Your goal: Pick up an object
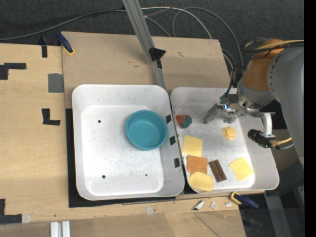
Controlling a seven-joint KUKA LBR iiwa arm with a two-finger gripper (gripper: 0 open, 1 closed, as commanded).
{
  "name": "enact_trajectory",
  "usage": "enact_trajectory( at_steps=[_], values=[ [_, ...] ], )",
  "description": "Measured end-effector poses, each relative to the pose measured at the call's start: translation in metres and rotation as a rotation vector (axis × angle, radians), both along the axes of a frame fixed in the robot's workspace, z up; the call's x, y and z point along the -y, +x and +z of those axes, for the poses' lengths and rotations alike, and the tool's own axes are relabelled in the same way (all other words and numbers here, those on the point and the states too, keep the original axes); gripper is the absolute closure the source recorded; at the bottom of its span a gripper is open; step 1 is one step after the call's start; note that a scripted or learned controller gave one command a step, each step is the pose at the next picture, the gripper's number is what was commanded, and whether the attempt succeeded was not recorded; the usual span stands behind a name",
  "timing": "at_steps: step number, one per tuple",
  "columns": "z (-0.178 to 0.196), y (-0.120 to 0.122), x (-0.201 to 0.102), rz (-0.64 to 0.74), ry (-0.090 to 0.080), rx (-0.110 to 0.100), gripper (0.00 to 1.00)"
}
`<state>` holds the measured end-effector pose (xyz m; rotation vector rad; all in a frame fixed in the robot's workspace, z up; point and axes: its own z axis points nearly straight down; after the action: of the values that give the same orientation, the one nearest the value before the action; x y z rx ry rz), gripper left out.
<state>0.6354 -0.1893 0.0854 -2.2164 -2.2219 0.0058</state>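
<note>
My gripper (220, 118) hangs over the upper part of the right bin (197, 97), its fingers spread open with nothing between them. Just below it lies a small yellow chunk (228, 132), apart from the fingertips. To its left sits a small red and green object (183, 121). Lower in the same bin are a yellow square (192, 145), an orange block (197, 163), a rounded yellow piece (200, 181), a brown bar (217, 170) and another yellow square (241, 168).
A blue bowl (146, 129) stands in the left bin (98, 147). A slanted metal pole (143, 33) comes down to the bins' back edge. Cables (197, 19) run across the bench behind. The arm's wrist (261, 78) overhangs the right bin's far right side.
</note>
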Motion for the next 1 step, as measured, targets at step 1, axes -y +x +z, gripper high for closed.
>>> enact_trajectory(
  at_steps=[1],
  values=[
    [0.0128, 0.0011, -0.0004, 0.002, -0.001, 0.003, 1.00]
  ],
)
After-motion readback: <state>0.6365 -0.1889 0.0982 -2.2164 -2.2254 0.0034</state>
